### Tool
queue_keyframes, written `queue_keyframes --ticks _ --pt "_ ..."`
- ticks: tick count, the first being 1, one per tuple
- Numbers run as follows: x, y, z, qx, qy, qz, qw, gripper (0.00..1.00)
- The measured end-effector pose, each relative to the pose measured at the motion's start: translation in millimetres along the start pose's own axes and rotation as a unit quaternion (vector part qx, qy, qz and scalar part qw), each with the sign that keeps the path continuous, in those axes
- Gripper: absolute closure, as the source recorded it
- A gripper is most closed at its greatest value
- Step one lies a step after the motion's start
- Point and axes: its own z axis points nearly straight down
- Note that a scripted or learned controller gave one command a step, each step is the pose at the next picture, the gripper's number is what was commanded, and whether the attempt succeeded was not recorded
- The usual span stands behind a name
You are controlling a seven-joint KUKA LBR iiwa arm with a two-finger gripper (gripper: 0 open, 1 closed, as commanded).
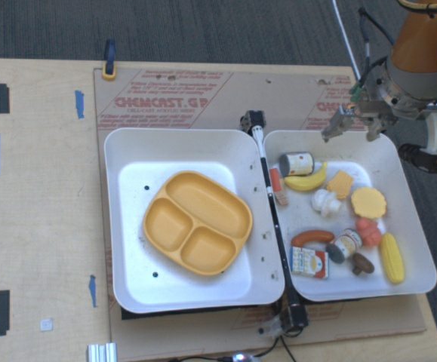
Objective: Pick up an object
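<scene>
My gripper (352, 127) hangs above the far edge of the right bin (414, 225), its two fingers spread apart with nothing between them. Below it in that bin lie a small jar (296, 163), a banana (309, 180), a cheese wedge (340, 184), a white garlic-like piece (325, 201), a round orange slice (369, 202), a pink piece (367, 232), a corn cob (391, 257), a sausage (312, 237), a small can (344, 245), a brown piece (363, 263) and a juice carton (309, 262).
The left bin (127, 202) holds an orange divided plate (197, 222). A red and white stick (278, 186) lies beside the divider between the bins. A black clamp (253, 119) sits at the far end of the divider.
</scene>
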Motion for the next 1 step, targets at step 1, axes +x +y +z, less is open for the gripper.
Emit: queue_keyframes --ticks 1 --pt "-6.0 -18.7 124.2 0.003 0.000 -0.001 1.0000 0.00"
